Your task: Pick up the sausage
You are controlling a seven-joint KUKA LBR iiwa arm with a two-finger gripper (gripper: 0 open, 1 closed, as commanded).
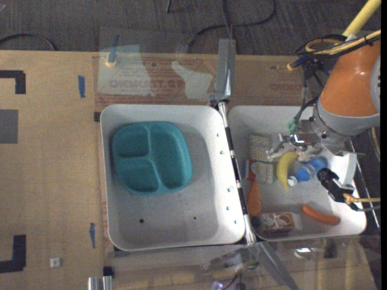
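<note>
The sausage is an orange-red link lying flat near the front right corner of the right bin. My gripper hangs over the middle of that bin, just above the top end of a yellow banana. It is well behind and to the left of the sausage, and nothing shows in its grasp. The grey and orange arm covers the bin's back right part.
Around the gripper lie a blue bottle, a tan waffle, a red and white packet, an orange carrot and a small carton. The left bin holds a teal divided plate.
</note>
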